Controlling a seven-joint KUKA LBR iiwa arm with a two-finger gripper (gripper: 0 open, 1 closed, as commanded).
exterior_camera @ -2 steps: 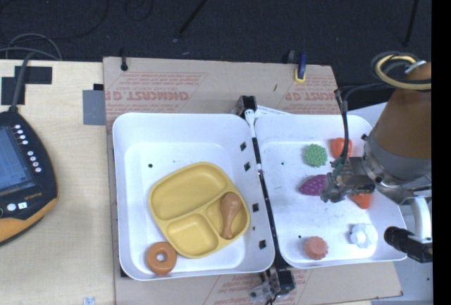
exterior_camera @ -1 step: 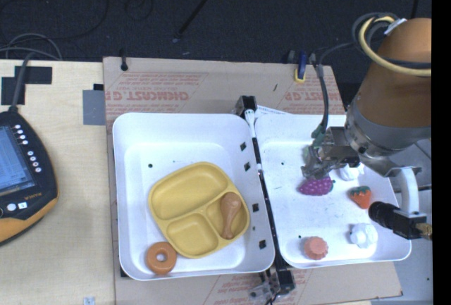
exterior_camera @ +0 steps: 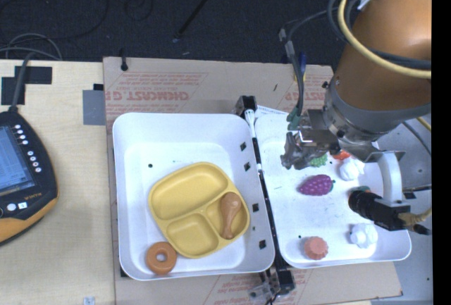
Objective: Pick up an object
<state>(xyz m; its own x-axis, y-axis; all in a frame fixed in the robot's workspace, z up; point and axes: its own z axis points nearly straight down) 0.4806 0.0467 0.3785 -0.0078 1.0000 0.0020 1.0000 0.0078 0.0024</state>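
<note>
Across the bench, the left bin [exterior_camera: 134, 156] holds a yellow divided plate [exterior_camera: 197, 208] carrying a brown drumstick [exterior_camera: 230, 213], with a glazed donut [exterior_camera: 161, 258] beside it. Over the right bin [exterior_camera: 289, 240], the gripper [exterior_camera: 299, 156] hangs above bumpy purple grapes [exterior_camera: 316, 185]; its grasp I cannot tell. Nearby sits a round orange piece [exterior_camera: 316, 248].

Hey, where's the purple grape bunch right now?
The purple grape bunch lies in the right bin, near its middle, just below the pincer and up from the orange round piece.
</note>
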